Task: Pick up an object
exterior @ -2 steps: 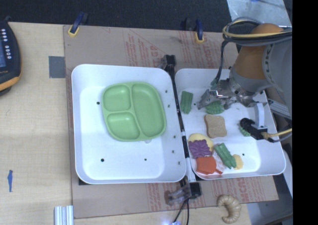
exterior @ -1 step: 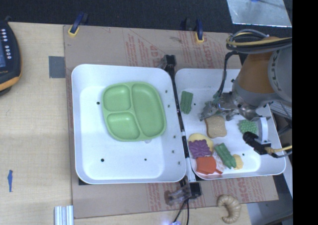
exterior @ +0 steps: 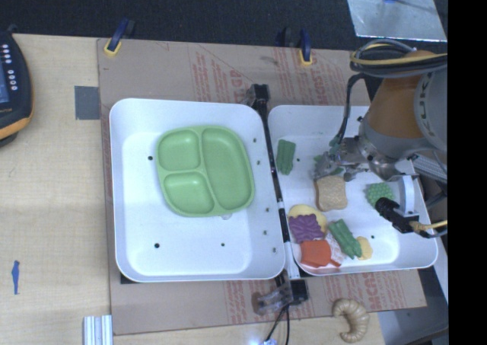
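Note:
My gripper (exterior: 332, 166) hangs low over the right bin (exterior: 304, 124), reaching in from the right. Just below it a tan bread slice (exterior: 331, 194) lies on the bin floor, its upper edge right at the gripper's tip. I cannot see anything held. A green pickle (exterior: 285, 156) lies to the left of the gripper. A green leafy piece (exterior: 377, 192) lies to the right of the bread, partly hidden by the wrist.
At the right bin's front edge lie purple grapes (exterior: 304, 227), a yellow piece (exterior: 299, 212), a red-orange piece (exterior: 316, 253), a dark green vegetable (exterior: 345, 237) and a small yellow piece (exterior: 364, 247). The left bin (exterior: 137, 252) holds a green divided plate (exterior: 205, 170). A croissant (exterior: 351, 317) lies outside, on the bench.

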Robot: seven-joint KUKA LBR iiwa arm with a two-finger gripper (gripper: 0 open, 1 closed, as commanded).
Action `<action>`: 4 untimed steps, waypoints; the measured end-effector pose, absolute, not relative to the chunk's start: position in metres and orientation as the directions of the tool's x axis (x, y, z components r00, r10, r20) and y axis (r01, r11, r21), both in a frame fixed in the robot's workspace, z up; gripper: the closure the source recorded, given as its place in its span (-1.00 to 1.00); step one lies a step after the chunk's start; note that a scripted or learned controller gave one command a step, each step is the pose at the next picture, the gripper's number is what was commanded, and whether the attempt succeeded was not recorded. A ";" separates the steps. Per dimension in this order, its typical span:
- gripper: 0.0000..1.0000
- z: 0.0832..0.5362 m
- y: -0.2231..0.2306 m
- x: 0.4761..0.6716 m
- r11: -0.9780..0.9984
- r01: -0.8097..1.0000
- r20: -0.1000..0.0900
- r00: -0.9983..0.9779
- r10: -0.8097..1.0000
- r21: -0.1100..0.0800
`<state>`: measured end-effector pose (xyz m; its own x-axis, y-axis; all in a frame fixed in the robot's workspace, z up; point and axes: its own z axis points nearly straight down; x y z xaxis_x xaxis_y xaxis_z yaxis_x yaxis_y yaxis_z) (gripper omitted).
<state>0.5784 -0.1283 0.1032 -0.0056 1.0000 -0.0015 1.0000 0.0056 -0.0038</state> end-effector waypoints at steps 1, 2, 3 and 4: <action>1.00 0.198 -0.042 0.592 0.012 1.000 0.002 -0.012 1.000 0.006; -1.00 0.192 -0.047 0.590 0.005 1.000 0.000 -0.005 1.000 -0.004; -1.00 0.089 -0.101 0.641 0.001 1.000 -0.003 -0.001 1.000 -0.001; -1.00 0.093 -0.100 0.657 0.006 1.000 -0.001 -0.006 1.000 0.001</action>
